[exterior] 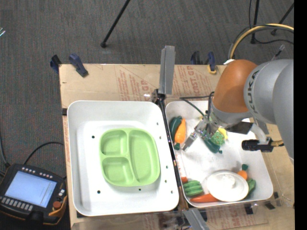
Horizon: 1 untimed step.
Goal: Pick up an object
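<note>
— Why is everything crowded to one side?

— The right bin [261, 169] is my picking stock: an orange and green vegetable [179, 130], a white dish [227, 186], more produce along its near edge. The left bin [79, 128] carries just a green divided tray [129, 157].

— And the pincer [200, 134]?

— Low over the right bin, beside a green and yellow toy [215, 140]. I cannot tell its opening, nor whether it holds that toy.

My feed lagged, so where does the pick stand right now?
Done: the arm has reached into the right bin. In hand: its claw sits low by the green toy and orange toy; I cannot confirm a grasp. Left: lifting something clear.
</note>
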Each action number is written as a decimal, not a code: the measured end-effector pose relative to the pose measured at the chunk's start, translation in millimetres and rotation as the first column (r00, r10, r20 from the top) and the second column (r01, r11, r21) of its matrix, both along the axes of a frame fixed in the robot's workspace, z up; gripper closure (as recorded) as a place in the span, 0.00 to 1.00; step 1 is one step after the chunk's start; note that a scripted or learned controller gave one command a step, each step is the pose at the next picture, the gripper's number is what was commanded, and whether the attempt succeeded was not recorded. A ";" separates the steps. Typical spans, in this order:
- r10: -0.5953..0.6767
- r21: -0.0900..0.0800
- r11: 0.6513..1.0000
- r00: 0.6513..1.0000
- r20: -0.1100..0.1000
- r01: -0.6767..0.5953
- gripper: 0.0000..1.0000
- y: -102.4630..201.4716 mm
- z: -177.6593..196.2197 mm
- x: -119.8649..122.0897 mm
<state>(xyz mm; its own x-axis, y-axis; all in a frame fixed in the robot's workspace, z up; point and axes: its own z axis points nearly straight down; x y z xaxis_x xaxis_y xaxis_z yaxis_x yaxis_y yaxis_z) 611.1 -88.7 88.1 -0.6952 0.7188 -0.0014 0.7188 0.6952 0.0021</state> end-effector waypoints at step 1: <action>-0.091 0.000 0.996 0.996 0.000 0.091 0.00 3.7 -0.4 1.7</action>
